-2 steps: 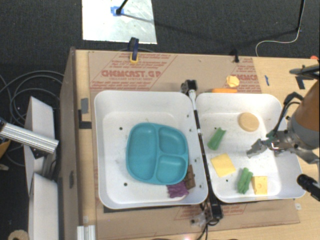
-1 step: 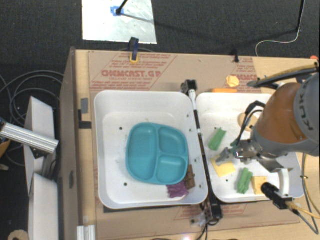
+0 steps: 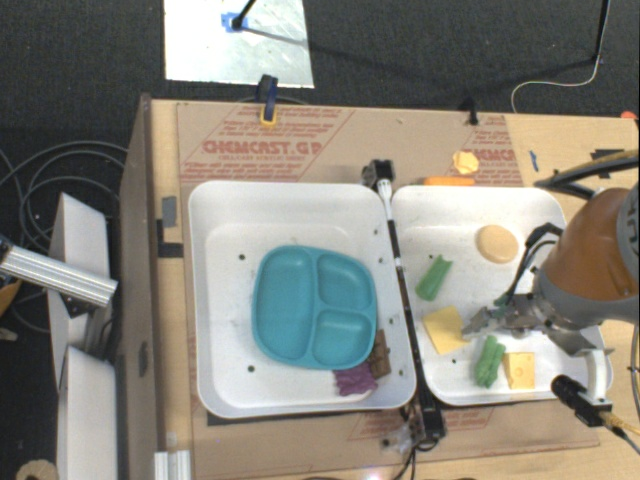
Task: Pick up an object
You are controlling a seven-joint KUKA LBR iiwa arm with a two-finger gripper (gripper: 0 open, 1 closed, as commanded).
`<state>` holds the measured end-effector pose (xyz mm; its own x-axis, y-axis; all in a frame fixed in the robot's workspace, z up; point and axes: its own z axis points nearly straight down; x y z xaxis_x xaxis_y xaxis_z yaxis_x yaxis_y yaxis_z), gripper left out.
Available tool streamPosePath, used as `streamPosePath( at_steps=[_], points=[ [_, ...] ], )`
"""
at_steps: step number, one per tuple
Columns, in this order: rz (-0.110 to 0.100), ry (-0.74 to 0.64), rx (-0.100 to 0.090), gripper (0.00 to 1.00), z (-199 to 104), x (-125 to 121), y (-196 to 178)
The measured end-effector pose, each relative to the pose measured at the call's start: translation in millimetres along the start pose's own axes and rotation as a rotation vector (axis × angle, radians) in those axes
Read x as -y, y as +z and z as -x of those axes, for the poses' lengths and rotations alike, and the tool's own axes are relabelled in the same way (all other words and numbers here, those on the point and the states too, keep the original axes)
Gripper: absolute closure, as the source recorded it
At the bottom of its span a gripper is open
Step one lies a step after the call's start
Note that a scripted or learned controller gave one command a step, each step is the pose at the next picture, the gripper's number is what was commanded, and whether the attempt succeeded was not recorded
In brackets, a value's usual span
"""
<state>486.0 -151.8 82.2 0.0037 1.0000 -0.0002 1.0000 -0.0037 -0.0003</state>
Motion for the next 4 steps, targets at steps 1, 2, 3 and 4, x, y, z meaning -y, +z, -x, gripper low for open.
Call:
streamPosePath(
  at_steps=[1,2,3,4],
  points=[
    [0.013,-0.001,0.008,0.0,53.1,-5.8,-109.2],
    [-0.003,-0.012,-0.004,0.0,-16.5,-0.2,-40.5],
    [0.009,-0.011,0.0,0.0,-40.5,-2.3,-116.6],
    [0.0,-0.004,-0.001,0.0,-35.6,-0.3,2.7]
  ],
)
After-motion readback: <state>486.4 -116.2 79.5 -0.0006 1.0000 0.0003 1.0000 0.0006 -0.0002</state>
